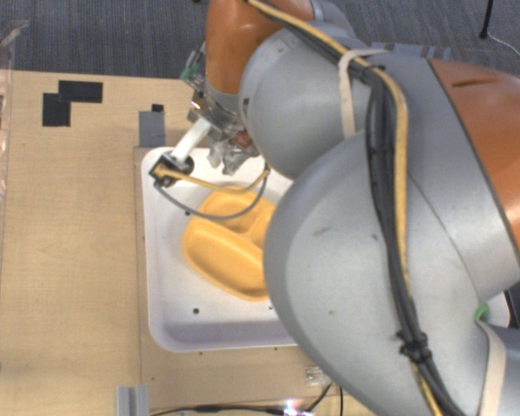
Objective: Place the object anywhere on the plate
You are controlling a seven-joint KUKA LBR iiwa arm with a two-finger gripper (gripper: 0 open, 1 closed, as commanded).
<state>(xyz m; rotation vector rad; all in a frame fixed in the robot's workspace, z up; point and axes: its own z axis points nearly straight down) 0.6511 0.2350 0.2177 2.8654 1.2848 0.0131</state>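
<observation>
Tool poised over the far end of a white bin [160,319], yellow plate just below and toward the arm.

Tool [224,150] seen under the orange-banded wrist, above the far rim of the bin on the worktop [69,258]; jaw state impossible to tell, the arm's bulk hiding the tips. No object clearly seen clamped there; a white, black-tipped piece [175,160] just left of the tool, with thin yellow cable looping beneath, nature uncertain. Yellow plate [225,250] immediately below-right, partly covered by the arm. To do well: centre over the plate's open left part, descend gently, release low to avoid rolling off.
</observation>
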